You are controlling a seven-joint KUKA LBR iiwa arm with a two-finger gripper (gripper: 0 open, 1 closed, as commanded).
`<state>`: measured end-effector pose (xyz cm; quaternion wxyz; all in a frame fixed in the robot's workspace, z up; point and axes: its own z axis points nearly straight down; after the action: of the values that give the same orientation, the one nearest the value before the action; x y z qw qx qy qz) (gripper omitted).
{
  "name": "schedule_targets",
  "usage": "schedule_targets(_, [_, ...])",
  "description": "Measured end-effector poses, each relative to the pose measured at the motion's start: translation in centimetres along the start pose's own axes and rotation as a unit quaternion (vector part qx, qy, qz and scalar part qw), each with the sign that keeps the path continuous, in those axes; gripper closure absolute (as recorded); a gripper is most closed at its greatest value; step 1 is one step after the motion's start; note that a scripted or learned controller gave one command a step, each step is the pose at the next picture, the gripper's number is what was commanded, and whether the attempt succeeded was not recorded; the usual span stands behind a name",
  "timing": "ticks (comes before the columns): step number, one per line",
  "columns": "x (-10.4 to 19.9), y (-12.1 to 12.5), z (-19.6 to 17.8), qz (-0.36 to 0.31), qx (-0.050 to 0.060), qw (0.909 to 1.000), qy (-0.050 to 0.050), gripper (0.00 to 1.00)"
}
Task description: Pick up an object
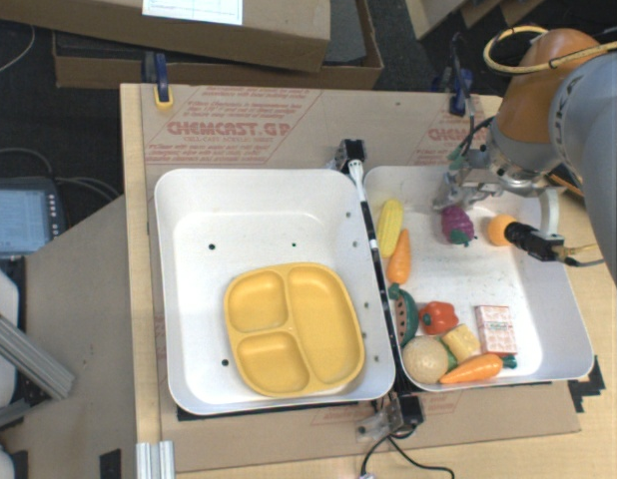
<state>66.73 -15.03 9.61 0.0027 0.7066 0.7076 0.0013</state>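
Observation:
The grey arm with its orange band comes in from the upper right. Its gripper (462,196) hangs over the back of the right bin (544,302). A small purple vegetable (456,226) lies directly beneath the gripper, touching or nearly touching its tip. An orange ball (499,230) sits just to the right of it. A yellow corn cob (389,225) and an orange carrot piece (399,256) lie along the bin's left wall, left of the gripper.
At the right bin's front are a watermelon slice (404,313), a red pepper (438,316), a pale round onion (424,359), a yellow piece (462,342), a carrot (474,368) and a pink box (495,328). The left bin (239,213) holds a yellow divided plate (292,339).

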Motion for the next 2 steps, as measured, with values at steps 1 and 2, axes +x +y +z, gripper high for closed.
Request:
schedule_targets(1, [-3.9,-6.3,-5.0,0.003,0.003,1.0,0.0,1.0])
schedule_targets(2, [1.9,-3.6,-7.4,-0.002,0.0,1.0,0.001,1.0])
